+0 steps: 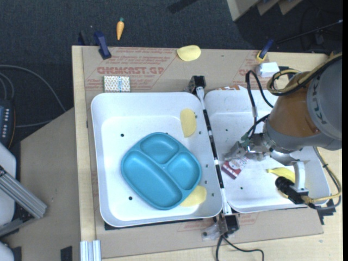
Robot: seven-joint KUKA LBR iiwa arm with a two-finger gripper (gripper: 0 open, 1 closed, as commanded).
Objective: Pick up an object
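Camera view, from above: a small red and white packet (231, 169) lies in the right bin (242, 193), at its left side, close to the wall it shares with the left bin (109, 145). This is the thing I judge the arm is going for. The gripper (246, 148) is low in the bin, just up and right of the packet and seemingly touching its upper edge. I cannot tell whether the claw is apart or together, and I see nothing clearly clamped in it.

The packet looks flat and flimsy, so my worry is that the claw closes on one corner and it slips out on the lift, or that it gets pushed against the bin wall. The nearby wall could also block the claw.

Further right in the same bin lies a yellow banana-shaped piece (281, 172), apart from the packet. In the left bin, centre of frame, sits a blue divided plate (160, 170) with a yellow piece (188, 122) above it.
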